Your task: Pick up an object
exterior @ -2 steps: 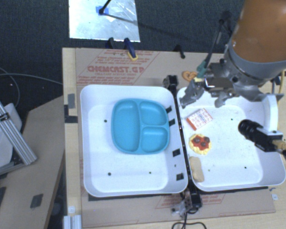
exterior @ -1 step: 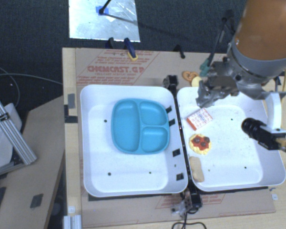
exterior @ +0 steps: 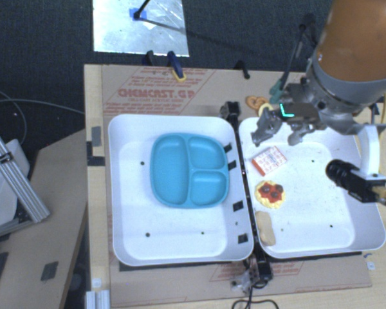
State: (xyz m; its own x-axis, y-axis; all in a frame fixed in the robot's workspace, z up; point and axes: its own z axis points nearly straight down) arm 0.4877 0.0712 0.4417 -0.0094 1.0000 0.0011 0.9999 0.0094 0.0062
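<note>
The jaws (exterior: 282, 132) hang wide and hold nothing, just above the carton (exterior: 269, 160) in the right bin (exterior: 347, 237). Below the carton lie a pizza toy (exterior: 270, 194) and a cracker (exterior: 266, 228). Left of it sits a blue tray (exterior: 189, 170).

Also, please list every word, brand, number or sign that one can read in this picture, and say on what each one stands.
"CHEMCAST GP": red print on the brown board under the bins, above the left bin.
Smaller red print under that line: too small to read.
Red print on the board's front edge: too blurred to read.
Red and white packet in the right bin: print unreadable.
</note>
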